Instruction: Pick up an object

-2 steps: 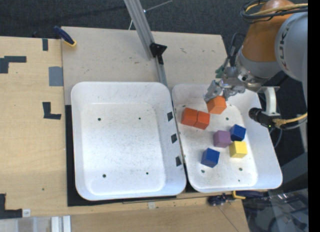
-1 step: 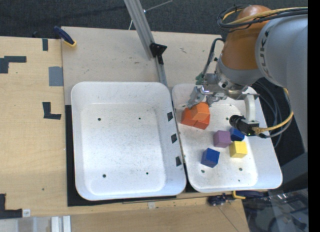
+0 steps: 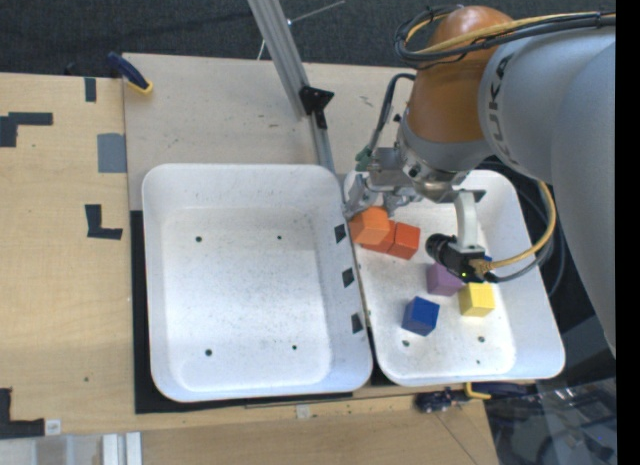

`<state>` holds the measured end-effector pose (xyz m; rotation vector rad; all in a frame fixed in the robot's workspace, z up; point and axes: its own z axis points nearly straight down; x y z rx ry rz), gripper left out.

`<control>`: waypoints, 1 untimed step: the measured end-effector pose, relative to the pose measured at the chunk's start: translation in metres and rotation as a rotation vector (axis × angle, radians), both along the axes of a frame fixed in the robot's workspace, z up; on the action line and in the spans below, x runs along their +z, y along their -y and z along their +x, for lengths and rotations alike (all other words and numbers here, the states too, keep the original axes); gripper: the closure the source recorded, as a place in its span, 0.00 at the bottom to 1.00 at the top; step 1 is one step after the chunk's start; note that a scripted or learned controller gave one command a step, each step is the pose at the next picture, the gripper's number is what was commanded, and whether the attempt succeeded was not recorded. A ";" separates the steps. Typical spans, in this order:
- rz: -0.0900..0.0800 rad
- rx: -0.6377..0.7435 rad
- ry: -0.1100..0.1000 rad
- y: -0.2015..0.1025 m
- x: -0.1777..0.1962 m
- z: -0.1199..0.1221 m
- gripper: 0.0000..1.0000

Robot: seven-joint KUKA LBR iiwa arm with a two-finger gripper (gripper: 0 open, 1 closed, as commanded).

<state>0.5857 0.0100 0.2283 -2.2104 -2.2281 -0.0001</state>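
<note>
four blocks (image 3: 420,315) in right bin (image 3: 520,353); left bin (image 3: 240,283) beside

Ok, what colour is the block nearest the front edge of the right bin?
Blue, clearest in the camera view, beside the yellow block.

- The grey arm (image 3: 560,103) reaches in from the right, its orange band (image 3: 450,73) above the wrist.
- The hand (image 3: 385,198) points down, wrist bent low.

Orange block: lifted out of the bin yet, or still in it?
Cannot tell. The orange block shows inside the right bin, just under the gripper; contact is hidden.
</note>
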 end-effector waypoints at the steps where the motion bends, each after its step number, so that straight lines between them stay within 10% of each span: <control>1: -0.001 -0.001 -0.003 -0.050 -0.009 -0.019 1.00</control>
